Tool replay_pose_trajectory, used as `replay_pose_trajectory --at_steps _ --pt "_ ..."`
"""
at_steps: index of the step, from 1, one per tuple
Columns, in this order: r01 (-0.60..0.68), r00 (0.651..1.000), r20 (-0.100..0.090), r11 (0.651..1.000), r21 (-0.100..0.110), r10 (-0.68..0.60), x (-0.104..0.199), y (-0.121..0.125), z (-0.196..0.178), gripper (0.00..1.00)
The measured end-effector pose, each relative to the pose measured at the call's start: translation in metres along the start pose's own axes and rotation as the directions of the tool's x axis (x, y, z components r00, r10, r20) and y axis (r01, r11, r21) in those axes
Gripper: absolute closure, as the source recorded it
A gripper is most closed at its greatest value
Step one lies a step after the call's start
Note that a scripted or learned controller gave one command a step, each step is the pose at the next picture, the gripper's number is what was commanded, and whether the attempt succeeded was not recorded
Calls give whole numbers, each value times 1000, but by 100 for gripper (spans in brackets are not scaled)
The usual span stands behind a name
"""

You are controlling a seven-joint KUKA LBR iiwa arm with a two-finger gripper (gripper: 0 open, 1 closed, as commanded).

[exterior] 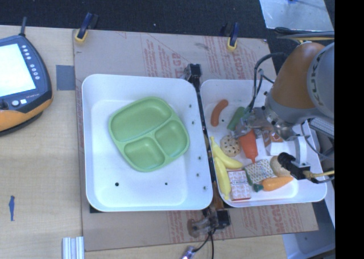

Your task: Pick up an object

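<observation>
From above, the arm [301,81] reaches over the right bin [318,195]; whether its jaws are open or closed I cannot tell. This bin holds a sausage [218,112], a carrot [248,145], a cookie [230,146], bananas [223,167] and a red-printed packet [239,185], its print too small to read. The left bin [96,138] carries a green divided plate [149,133]. A pendant [20,81] lies on the desk [34,195].

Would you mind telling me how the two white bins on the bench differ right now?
The left bin bears one thing, a green divided plate; the right bin bears a jumble of small toy foods, among them a banana and a sausage. The arm hangs over the right bin, not the left bin. Both are shallow, white and side by side.
</observation>
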State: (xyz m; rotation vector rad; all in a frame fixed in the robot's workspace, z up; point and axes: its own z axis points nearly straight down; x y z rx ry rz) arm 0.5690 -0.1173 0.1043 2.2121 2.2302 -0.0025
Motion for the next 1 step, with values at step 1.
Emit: replay_pose_trajectory --at_steps 1 --pt "-3 1000 -2 1000 2 3 70 -6 -88 100"
